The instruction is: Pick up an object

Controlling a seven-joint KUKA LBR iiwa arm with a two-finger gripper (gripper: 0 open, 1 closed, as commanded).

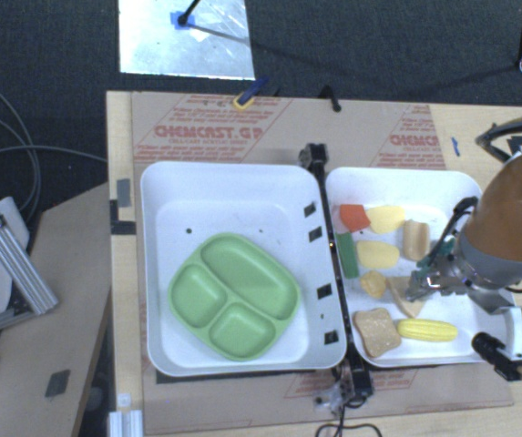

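Camera view: I'm watching the gripper [418,285] hovering at frame right; I can't tell its state. Corn [427,331] is lying just below it, long axis left-right.

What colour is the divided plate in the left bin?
Light green, the divided plate shows plainly in the camera view.

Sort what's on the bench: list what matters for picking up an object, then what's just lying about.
Job: pincer; right bin holding red block, green block, bread slice, corn cob, yellow pieces.

Lying about: left bin, green divided plate.
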